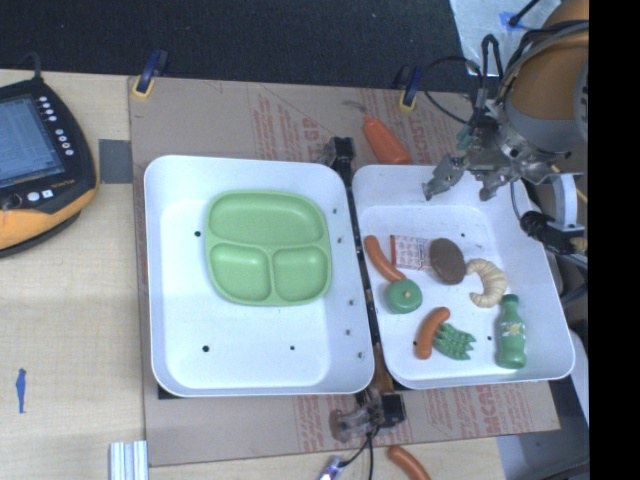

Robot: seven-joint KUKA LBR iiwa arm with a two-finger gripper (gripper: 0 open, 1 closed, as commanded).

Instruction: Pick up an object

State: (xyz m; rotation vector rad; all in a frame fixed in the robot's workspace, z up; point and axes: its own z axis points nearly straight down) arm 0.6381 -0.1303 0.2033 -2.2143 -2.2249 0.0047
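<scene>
My gripper (pixel 466 184) hangs over the back edge of the right bin (pixel 560 363), its two fingers spread open with nothing between them. Below it in that bin lie a brown oval patty (pixel 446 260), a red-and-white patterned card (pixel 409 252), an orange sausage (pixel 379 257), a green round piece with an orange top (pixel 404 296), a beige croissant (pixel 489 281), a second orange sausage (pixel 431 332), a green leafy piece (pixel 454 342) and a green bottle (pixel 510 333). The gripper is apart from all of them.
The left bin (pixel 180 368) holds a green divided plate (pixel 268 246). An orange carrot-like piece (pixel 384 141) lies on the cardboard behind the bins. Another orange piece (pixel 410 461) lies in front. A teach pendant (pixel 40 158) rests at far left.
</scene>
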